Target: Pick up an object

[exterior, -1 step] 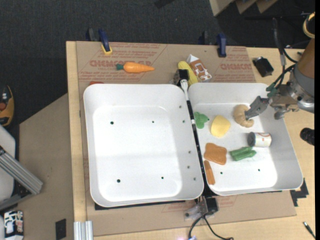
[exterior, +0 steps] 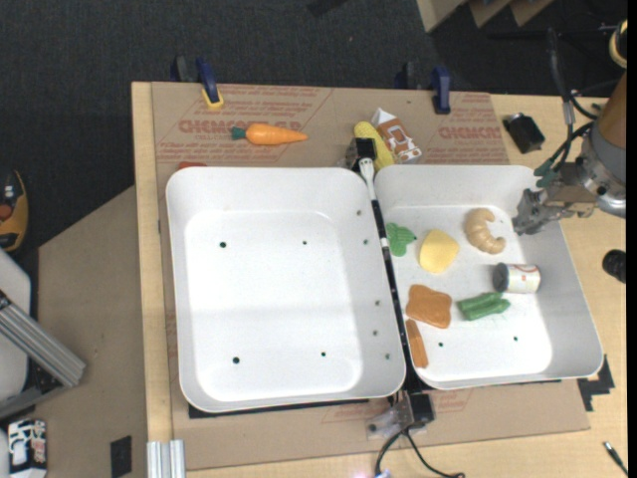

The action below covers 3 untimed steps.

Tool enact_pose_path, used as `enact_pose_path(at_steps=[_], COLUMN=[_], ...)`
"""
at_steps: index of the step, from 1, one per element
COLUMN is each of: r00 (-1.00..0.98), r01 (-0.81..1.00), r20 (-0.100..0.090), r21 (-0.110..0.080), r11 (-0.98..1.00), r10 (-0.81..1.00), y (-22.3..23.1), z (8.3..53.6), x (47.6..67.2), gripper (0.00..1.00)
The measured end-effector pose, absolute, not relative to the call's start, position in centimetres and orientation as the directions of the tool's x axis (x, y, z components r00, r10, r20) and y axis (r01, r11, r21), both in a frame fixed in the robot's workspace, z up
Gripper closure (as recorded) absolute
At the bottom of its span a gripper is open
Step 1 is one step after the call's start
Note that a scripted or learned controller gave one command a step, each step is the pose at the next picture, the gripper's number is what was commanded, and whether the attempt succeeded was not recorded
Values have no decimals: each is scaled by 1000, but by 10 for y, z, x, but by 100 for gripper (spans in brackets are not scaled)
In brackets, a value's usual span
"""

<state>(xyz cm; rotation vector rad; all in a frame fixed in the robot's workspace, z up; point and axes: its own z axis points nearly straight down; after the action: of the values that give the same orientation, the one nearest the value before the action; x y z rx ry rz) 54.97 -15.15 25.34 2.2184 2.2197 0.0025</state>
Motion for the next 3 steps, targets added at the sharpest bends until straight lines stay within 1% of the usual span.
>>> enact_pose_path(at_steps=[1, 2, 3], r00=[-2, -1, -7], r01=[1000, 1000, 1000], r20=[-5, -1, 0], r21=[20, 1, 4], r11=[2, 1, 7], r10=[1000, 1000, 1000], y=[-142, -141, -97], z=[494, 485, 472], x=[534, 534, 627], gripper=[100, 0, 0])
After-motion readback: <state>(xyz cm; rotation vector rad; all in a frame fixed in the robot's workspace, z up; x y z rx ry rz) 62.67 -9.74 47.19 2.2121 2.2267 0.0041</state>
